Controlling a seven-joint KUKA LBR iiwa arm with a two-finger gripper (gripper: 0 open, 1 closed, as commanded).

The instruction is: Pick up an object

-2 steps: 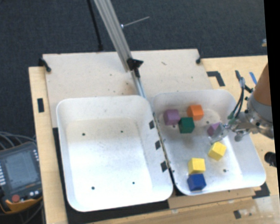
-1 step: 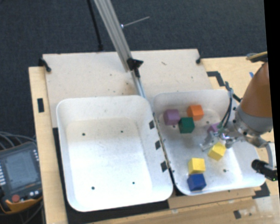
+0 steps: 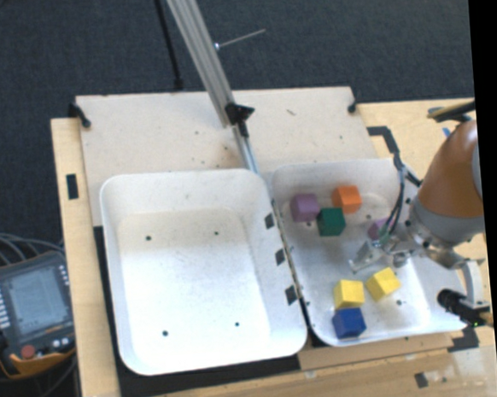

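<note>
From the camera above the bench we see the gripper (image 3: 375,254) low in the right bin (image 3: 375,171), reaching in from the right, probably lowered to try for a block; whether it is apart or together we cannot tell, and no block visibly sits in it; the blocks lie loose on the bin floor: purple block (image 3: 305,206), orange block (image 3: 346,198) and green block (image 3: 331,222) clustered near the far wall, two yellow blocks (image 3: 348,293) and (image 3: 382,284) just below the gripper, blue block (image 3: 348,322) nearest us; all look like small matte cubes, hard-edged; the left bin (image 3: 112,200) is smooth white plastic with rounded corners.
</note>
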